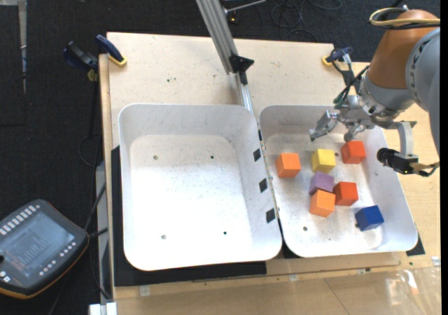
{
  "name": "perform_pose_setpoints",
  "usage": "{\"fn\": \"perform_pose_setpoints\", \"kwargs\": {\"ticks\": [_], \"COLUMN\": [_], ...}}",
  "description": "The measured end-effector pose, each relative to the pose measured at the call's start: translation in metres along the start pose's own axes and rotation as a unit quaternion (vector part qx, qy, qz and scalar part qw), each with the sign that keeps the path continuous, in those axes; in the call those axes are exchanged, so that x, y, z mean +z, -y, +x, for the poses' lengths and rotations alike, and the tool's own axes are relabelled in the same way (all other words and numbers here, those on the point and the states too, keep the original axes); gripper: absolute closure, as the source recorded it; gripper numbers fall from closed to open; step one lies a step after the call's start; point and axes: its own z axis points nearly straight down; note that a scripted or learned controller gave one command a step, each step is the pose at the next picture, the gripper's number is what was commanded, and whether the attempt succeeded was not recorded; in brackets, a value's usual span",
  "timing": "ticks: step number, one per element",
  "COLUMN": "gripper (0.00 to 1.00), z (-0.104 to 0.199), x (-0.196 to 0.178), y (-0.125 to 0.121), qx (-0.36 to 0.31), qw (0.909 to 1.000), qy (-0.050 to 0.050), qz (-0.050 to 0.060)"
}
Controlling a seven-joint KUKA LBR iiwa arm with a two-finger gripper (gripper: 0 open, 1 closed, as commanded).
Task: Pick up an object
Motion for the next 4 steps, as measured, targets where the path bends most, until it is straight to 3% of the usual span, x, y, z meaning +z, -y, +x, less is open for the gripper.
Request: {"fn": "perform_pose_setpoints", "kwargs": {"ticks": [1, 2, 4], "gripper": [0.00, 1.00, 1.00], "z": [0.000, 0.000, -0.006], "x": [0.023, 0.014, -0.095], "y": [-0.002, -0.002, -0.003], "qx": [-0.001, -0.001, -0.001], "qw": [1.0000, 1.0000, 1.0000], "qy": [0.001, 0.001, 0.002], "qz": [-0.004, -0.005, -0.007]}}
